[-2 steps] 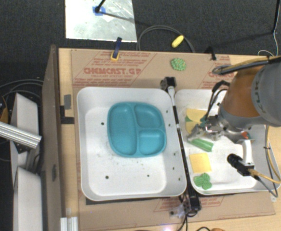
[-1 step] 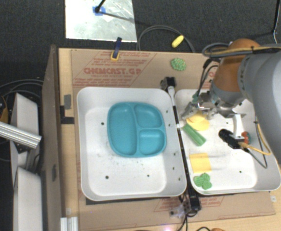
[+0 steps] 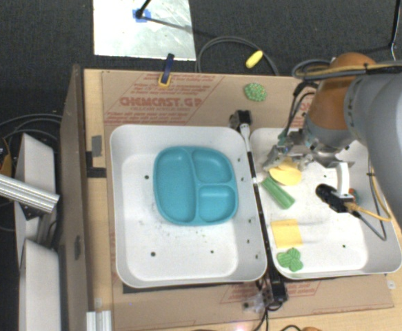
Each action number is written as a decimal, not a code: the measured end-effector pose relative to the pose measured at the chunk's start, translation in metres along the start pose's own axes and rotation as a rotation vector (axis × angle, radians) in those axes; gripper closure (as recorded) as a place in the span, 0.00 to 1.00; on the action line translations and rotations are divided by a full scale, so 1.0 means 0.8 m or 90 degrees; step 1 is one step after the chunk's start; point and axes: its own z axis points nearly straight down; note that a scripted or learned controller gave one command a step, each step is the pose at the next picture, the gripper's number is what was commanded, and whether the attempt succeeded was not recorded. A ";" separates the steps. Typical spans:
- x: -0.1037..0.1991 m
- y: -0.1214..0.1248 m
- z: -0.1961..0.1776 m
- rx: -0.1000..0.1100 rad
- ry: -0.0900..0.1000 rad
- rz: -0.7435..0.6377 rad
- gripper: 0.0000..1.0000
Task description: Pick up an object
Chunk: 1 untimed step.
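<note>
Metal pincer (image 3: 286,154) sits low over the far left corner of the right bin (image 3: 342,248). It hangs from the grey arm (image 3: 388,133), orange band (image 3: 330,105) just above the wrist. Wide, narrow or closed on something: cannot tell, since the wrist body hides the tip from this slant.

Yellow oval piece (image 3: 286,176) lies flat on the bin floor, just beside the pincer on the near side. Contact between the two is not discernible.

Green stick (image 3: 278,194) lies slantwise next to the oval, its far end by the wall between the bins and its near end pointing toward the bin's middle. It looks to touch the oval's edge.

Yellow block (image 3: 287,233), square, lies flat and apart from the stick, closer to the near wall. Green bumpy piece (image 3: 290,258) is just beside the block, close against the near wall.

Left bin (image 3: 137,243) holds a blue divided tray (image 3: 195,185) near its centre, three compartments, lying flat.

Both bins rest on a cardboard sheet (image 3: 159,96) with red print. A small green round piece (image 3: 255,92) lies on the cardboard beyond the bins. A yellow bit (image 3: 254,59) lies farther back on the dark floor, beside a cable
</note>
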 end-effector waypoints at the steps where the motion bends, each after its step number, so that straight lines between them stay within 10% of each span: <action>1: 0.043 -0.053 -0.118 0.000 0.001 0.000 1.00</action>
